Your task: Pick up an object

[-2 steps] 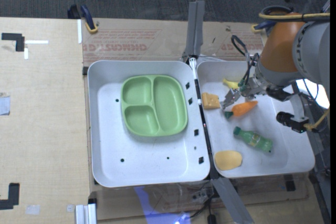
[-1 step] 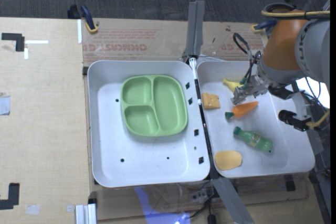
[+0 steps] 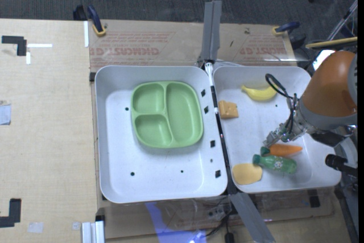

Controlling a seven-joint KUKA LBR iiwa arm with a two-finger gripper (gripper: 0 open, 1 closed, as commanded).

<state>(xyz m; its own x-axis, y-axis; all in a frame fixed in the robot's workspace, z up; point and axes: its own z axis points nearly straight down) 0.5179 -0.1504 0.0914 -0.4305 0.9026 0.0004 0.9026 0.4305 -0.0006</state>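
Note:
In the right bin (image 3: 250,122) lie a yellow banana (image 3: 259,93) at the back, a tan bread-like piece (image 3: 228,110) by the left wall, an orange carrot (image 3: 285,149), a green bottle (image 3: 277,163) and a yellow potato-like lump (image 3: 248,173) near the front. My gripper (image 3: 277,137) reaches down from the right, just left of and above the carrot, its tip close to the carrot's blunt end and the bottle's cap. No object is seen between its fingers.
The left bin (image 3: 114,139) holds a green three-compartment plate (image 3: 167,114). A grey divider post (image 3: 211,31) rises between the bins at the back. Clamps sit at the back edge of the cardboard-covered bench. The arm's orange band (image 3: 334,88) overhangs the right bin's right rim.

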